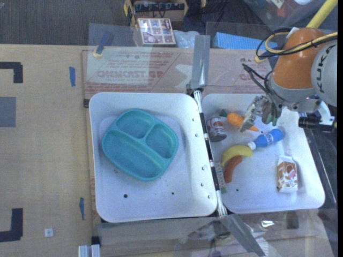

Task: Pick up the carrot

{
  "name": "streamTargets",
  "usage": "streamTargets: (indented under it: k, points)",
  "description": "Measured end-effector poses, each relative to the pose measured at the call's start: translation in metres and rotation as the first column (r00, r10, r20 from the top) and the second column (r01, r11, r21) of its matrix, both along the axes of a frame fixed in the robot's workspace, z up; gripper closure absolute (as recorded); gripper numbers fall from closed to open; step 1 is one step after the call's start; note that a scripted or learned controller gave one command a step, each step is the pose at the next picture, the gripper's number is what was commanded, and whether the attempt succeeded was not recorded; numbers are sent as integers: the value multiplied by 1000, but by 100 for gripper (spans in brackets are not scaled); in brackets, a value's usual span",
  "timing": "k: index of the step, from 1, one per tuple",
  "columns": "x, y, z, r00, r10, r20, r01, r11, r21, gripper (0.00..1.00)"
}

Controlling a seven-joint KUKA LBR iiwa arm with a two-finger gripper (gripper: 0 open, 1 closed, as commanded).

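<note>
The carrot lies in the right bin, near its far edge, a short orange piece with a bit of green at its left end. The gripper hangs directly at the carrot's right end, its pale fingers pointing down and left so that they overlap the orange tip. Whether the fingers are closed on the carrot or merely beside it cannot be told from this angle, nor how wide they stand.

Just left of the carrot, close to the divide between the bins, a small can lies against the wall. A blue bottle with a white cap lies just below and right of the gripper. Nearer the front sit a yellow banana and a reddish sausage, touching each other. A small carton rests well to the right. The left bin holds a teal divided plate.
</note>
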State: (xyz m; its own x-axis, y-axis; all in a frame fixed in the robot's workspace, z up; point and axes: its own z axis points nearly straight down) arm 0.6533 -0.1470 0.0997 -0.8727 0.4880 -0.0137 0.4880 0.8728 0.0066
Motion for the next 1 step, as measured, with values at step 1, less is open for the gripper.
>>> streamTargets:
  k: [1]
  points:
    - [-12, 66, 145, 972, -236, -11, 236, 972, 2, 100]
